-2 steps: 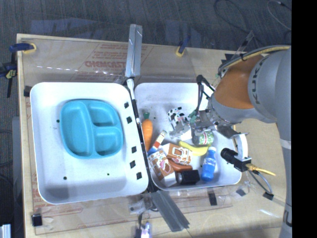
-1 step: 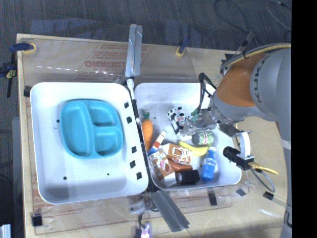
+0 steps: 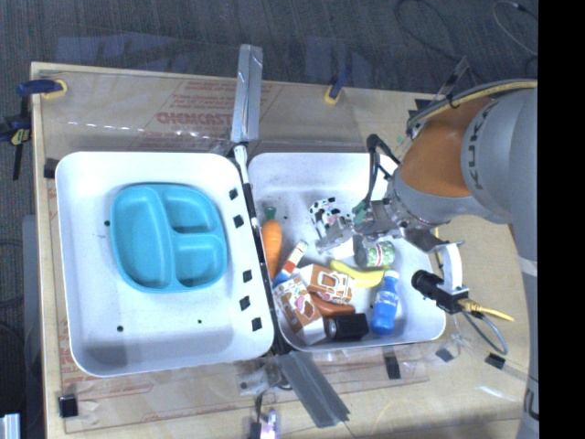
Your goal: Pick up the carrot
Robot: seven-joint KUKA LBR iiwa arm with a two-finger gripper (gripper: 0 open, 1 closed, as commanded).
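The carrot (image 3: 271, 245) is orange with a small green top and lies lengthwise along the left wall of the right bin (image 3: 302, 167). My gripper (image 3: 343, 232) hangs over the middle of that bin, about a hand's width to the right of the carrot and apart from it. It is just below a black-and-white cow toy (image 3: 322, 213) and beside a green can (image 3: 375, 252). Nothing can be seen held in it.
The right bin also holds a banana (image 3: 358, 274), a blue bottle (image 3: 386, 305), a brown packet (image 3: 329, 285), a red-and-white box (image 3: 292, 302), a black item (image 3: 345, 326) and a marker (image 3: 292, 259) touching the carrot's lower end. A blue divided tray (image 3: 169, 236) lies in the left bin (image 3: 82, 337).
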